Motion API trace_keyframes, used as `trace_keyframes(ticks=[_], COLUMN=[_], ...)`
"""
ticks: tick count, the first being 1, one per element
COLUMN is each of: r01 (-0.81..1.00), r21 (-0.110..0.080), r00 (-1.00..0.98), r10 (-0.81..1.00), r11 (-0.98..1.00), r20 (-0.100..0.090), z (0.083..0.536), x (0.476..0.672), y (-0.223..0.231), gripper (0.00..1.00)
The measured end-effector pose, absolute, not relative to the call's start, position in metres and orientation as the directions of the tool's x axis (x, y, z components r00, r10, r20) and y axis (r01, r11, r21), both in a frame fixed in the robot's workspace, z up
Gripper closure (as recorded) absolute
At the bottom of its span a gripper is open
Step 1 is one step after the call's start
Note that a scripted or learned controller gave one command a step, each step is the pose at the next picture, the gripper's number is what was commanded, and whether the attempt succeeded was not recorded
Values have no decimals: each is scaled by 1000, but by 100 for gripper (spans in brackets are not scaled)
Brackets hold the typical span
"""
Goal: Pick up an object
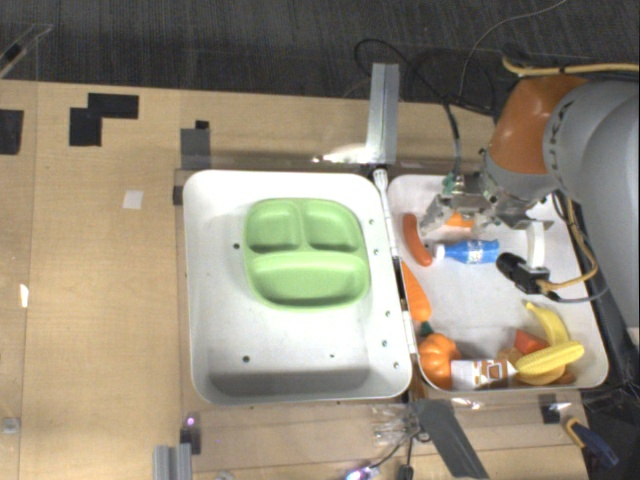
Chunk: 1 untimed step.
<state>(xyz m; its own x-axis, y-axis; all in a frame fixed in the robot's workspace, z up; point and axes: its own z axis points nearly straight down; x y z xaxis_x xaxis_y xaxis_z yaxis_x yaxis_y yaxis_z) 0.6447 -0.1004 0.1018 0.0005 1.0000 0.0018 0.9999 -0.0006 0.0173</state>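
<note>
A: Lighting's pretty even, bright overhead stuff. The white bins (215, 298) nearly blow out, and there's a hot glare spot on the metal post (383, 118) at its base.

B: Yeah, soft shadow along the left bin's near wall, another under the green tray (303, 253). Dark floor (250, 18) up top loses detail. Whole frame's a bit soft and grainy, and the arm (590, 138) at the right edge looks blurry.

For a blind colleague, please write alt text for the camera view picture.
A grey arm with an orange band reaches from the right, its hand low over the right bin, which holds a blue bottle, a sausage, a carrot, a small pumpkin and bananas. The left bin holds a green divided plate.
</note>
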Motion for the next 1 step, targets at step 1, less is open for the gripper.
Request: trace_keyframes(ticks=[1], r01=[998], r21=[9], r00=[-59], r10=[998], r11=[59], r20=[-1], z=[89], x=[634], y=[-117], gripper=[0])
